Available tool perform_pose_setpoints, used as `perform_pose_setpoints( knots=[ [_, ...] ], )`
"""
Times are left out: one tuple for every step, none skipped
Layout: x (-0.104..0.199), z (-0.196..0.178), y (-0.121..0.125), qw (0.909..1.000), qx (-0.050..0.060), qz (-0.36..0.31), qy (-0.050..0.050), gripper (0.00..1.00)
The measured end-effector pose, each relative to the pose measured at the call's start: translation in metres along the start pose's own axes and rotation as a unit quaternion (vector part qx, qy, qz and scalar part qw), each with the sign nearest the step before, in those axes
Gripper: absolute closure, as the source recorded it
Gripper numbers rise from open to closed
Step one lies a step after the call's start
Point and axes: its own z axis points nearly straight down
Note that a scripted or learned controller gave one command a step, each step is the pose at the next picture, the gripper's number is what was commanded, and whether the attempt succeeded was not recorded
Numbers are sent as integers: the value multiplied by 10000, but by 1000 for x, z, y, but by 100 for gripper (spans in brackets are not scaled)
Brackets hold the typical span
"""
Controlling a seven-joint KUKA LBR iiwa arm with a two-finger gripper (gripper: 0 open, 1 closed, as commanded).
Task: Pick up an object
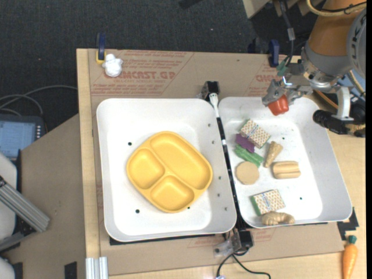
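My gripper [280, 97] hangs over the far edge of the right bin [325, 156], shut on a small red object [280, 106] that shows between its grey fingers. Further toward the front, several toy foods lie in the right bin: a patterned box [254, 132], a purple piece [246, 140], a green piece [249, 155], a tan cone [272, 153], a bread roll [285, 169], a round tan disc [247, 172], a green-and-yellow box [268, 201] and a croissant-like piece [277, 218].
The left bin [116, 127] holds a yellow divided plate [168, 170]. A white knob [111, 67] sits on the cardboard at the back left. An orange carrot [349, 261] lies outside the bins at the front right. Black cables run along the right side.
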Motion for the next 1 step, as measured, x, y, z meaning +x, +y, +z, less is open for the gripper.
perform_pose_setpoints(
  knots=[
    [73, 7, -37, 10000, 90, -4, 24, 100]
  ],
)
